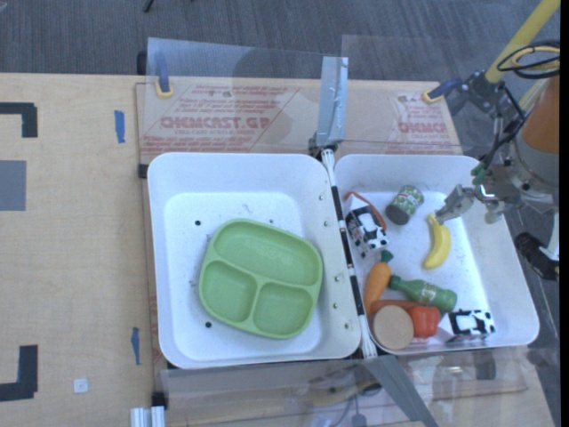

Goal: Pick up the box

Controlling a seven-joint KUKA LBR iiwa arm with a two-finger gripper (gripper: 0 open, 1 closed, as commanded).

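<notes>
We've got the gripper [452, 205] with its fingers apart, holding nothing, over the right bin's [524, 314] far right side, just beside the banana [436, 243]. The black-and-white box [365, 230] sits against the bin's left wall — wall and carrot [377, 283] could easily block a finger, so we'd miss
</notes>
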